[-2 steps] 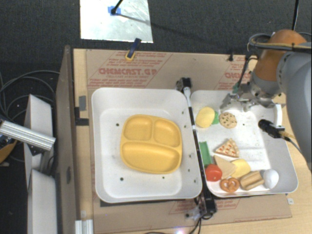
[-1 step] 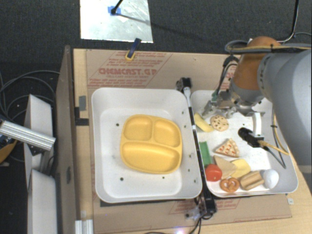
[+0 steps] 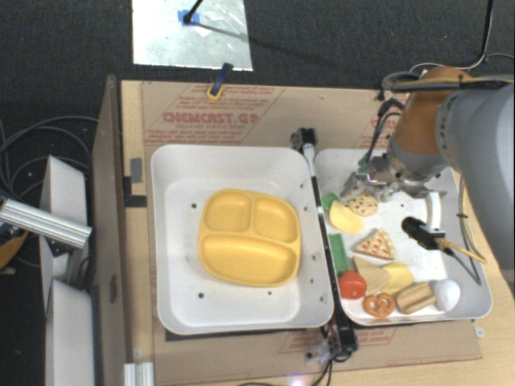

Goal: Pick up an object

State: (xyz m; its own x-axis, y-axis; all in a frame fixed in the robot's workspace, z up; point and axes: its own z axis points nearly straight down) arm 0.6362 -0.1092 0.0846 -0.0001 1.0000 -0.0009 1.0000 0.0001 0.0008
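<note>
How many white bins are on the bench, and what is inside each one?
2. The left bin holds a yellow divided plate. The right bin holds toy food; the arm may hide more of it.

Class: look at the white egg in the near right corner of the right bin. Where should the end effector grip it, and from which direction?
Probably across the egg's middle, coming straight down. It lies in the bin corner, the bread roll touching its left side, so sideways approaches look blocked.

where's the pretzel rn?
The pretzel lies in the right bin near its front edge, just below the tomato and left of the bread roll.
</note>
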